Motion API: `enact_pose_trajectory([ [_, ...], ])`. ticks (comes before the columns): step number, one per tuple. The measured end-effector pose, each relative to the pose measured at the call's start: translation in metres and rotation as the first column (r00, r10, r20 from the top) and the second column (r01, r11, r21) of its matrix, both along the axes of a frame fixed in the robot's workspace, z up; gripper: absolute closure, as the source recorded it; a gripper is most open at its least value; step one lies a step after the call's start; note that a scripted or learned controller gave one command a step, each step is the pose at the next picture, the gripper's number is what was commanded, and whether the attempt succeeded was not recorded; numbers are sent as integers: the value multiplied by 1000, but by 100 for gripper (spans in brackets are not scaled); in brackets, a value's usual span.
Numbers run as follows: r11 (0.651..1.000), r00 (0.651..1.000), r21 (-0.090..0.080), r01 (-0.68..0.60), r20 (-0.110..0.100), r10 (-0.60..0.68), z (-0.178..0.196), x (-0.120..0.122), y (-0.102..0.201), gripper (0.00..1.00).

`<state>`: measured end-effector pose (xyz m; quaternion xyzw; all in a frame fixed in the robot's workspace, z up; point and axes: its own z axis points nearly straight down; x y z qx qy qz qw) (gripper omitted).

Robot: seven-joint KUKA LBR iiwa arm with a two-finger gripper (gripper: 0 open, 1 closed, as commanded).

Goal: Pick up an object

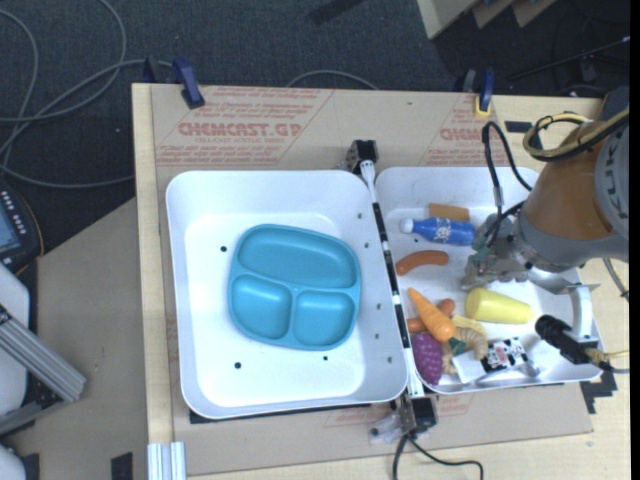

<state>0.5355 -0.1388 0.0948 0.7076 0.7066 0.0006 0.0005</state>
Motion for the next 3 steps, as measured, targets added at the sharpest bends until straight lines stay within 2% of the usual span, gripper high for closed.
enact_pose_trajectory([
  [1,1000,1000,0,-9,14,9,142,-9,51,100],
  [2,1000,1000,0,-2,-1,2,133,-12,48,0],
  [3,1000,1000,-4,4,1,-4,66,27,-34,0],
])
